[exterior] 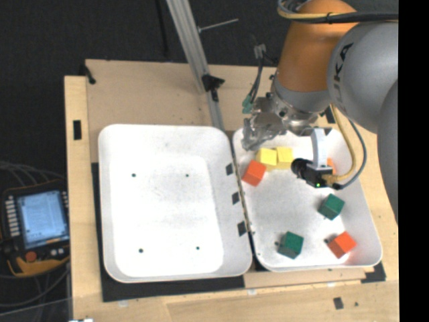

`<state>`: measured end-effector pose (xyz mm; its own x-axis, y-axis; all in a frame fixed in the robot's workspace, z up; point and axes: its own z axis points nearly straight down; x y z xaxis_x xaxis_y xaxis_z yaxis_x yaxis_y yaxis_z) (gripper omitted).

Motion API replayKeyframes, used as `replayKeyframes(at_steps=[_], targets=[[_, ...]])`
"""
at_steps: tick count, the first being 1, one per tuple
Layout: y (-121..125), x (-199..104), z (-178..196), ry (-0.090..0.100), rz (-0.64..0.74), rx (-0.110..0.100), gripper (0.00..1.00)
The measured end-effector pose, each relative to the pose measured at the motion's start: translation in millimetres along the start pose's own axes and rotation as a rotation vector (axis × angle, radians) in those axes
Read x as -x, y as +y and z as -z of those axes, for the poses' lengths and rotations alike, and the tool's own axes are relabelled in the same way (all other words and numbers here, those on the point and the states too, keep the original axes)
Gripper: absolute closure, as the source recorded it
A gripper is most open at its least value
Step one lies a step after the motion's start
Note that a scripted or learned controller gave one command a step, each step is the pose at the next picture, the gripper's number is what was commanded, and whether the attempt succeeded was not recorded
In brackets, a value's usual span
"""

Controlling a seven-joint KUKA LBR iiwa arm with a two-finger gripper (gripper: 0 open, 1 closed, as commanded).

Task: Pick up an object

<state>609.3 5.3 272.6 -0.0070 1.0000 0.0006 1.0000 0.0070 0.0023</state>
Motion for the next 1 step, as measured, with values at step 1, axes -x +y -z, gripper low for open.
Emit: replayKeyframes(at_steps=[1], targets=[[3.7, -57.0, -21.6, 0.0, 0.0, -0.006, 1.0]])
